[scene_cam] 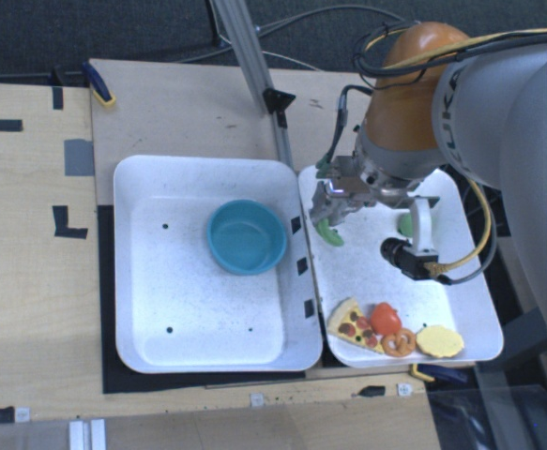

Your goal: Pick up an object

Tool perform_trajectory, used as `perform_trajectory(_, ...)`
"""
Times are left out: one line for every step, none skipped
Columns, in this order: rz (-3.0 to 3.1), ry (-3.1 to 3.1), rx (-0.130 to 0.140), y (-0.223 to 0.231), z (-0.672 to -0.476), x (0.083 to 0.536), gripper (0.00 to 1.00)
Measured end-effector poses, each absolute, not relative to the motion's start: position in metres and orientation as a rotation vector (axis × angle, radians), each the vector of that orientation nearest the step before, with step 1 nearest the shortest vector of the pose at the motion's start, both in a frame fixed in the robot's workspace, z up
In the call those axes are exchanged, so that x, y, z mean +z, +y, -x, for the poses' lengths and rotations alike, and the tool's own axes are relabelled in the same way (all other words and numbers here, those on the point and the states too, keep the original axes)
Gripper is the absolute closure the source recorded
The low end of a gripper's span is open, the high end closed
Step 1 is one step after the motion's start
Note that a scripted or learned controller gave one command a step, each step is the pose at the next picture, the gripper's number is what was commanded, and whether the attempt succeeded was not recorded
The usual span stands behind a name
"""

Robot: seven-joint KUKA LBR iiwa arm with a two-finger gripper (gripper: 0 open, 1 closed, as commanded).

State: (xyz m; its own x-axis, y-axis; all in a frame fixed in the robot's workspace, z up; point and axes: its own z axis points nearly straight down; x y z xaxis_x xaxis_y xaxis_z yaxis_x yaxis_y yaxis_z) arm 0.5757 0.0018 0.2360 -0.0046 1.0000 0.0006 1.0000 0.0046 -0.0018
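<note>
Right bin [470, 279]: hand [330, 216] w/ green item [329, 233].

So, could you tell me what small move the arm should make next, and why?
Probably a short lift straight up: the gripper sits low in the right bin with a green piece at its fingertips, though a firm hold is unclear.

No text, label, brand, number or sign can be read anywhere in the camera view. The black tape marks on the bench [29, 279] form plain shapes, not letters, and the two white bins [142, 345] carry only small dark dots.
</note>
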Motion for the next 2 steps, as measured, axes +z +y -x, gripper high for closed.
perform_trajectory(2.216, -2.225, 0.0, 0.046, -0.567, 0.24, 1.0)
perform_trajectory(2.216, -2.225, 0.001, 0.087, -0.553, 0.232, 1.0)
